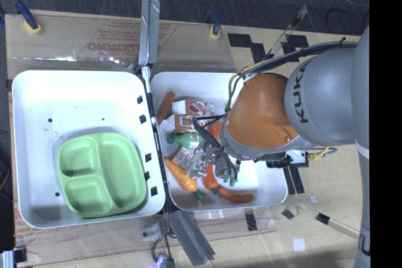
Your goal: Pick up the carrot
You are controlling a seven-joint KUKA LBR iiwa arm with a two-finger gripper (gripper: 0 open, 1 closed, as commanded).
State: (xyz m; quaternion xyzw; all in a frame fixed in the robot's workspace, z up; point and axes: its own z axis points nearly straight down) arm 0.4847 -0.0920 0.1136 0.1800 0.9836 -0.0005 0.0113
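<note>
a single fixed camera looks down at a slant on both white bins (38,81), arm (326,91) entering from the right.

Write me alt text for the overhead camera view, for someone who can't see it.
A grey and orange robot arm reaches from the right over the right white bin, its gripper low among toy food including a carrot and a sausage. The left white bin holds a green divided plate.

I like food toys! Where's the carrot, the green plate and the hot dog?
carrot (180,176): camera view, middle of its orange body.
green plate (100,174): camera view, its centre ridge.
hot dog (235,196): camera view, its middle.
</note>
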